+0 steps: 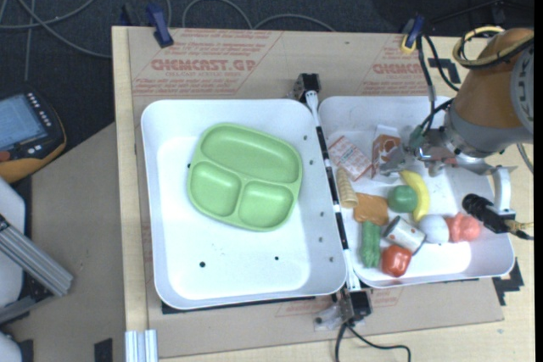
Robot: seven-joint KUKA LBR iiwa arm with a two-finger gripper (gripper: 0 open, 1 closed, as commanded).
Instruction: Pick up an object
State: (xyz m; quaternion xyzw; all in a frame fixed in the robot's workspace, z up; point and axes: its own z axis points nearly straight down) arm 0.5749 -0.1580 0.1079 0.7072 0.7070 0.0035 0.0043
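Nothing is lifted yet; the whole pick remains. The tool (422, 153) hangs low over the right bin (488, 263), near its far edge; whether it is released or clenched I cannot tell. The banana (417, 186) lies just beside it, toward the bin's middle, touching the green ball (402, 198). The tray (244, 177) sits in the left bin (170, 267).

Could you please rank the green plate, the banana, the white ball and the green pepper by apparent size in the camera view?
1. Green plate, by far.
2. Banana.
3. Green pepper and white ball: too alike to rank.
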